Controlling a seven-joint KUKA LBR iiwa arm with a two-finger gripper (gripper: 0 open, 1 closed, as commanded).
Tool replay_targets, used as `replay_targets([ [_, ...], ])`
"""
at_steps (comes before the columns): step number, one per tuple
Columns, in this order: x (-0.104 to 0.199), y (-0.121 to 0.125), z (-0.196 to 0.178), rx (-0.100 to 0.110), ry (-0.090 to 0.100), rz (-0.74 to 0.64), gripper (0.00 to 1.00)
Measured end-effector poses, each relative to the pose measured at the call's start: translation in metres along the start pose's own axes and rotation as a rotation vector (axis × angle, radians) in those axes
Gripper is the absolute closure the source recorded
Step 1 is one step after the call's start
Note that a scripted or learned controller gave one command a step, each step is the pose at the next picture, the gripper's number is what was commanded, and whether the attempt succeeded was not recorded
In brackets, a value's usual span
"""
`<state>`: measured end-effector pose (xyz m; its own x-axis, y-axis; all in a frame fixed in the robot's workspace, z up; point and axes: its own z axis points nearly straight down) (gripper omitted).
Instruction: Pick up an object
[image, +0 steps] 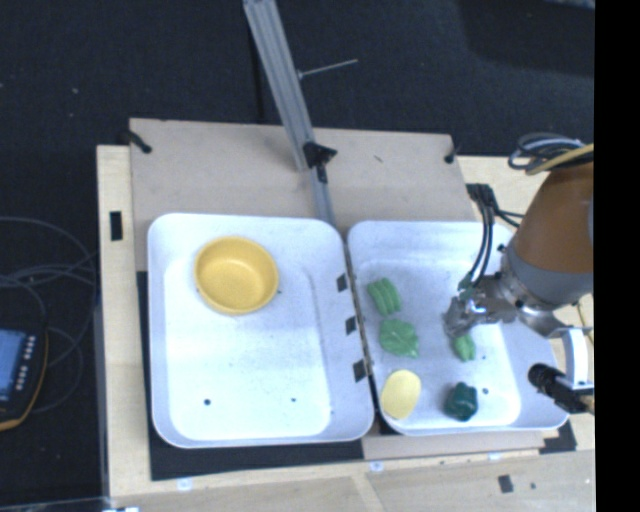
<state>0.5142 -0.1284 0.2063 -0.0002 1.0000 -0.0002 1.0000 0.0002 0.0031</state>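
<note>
The two-finger gripper (462, 322) hangs low in the right white bin (420, 240), directly over a small light-green plastic piece (465, 347) at its six o'clock; how wide it stands cannot be told. A dark-green plastic lump (461, 401) lies farther toward six, a leafy green toy (399, 337) at nine. A clean pick likely needs a straight descent centred on the piece.
</note>
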Motion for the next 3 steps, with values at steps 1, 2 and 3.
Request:
replay_targets([
  [1,0.048,0.018,0.004,0.003,0.001,-0.004,1.0],
  [2,0.093,0.032,0.006,0.003,0.001,-0.003,1.0],
  [3,0.148,0.047,0.002,0.003,0.001,-0.004,1.0],
])
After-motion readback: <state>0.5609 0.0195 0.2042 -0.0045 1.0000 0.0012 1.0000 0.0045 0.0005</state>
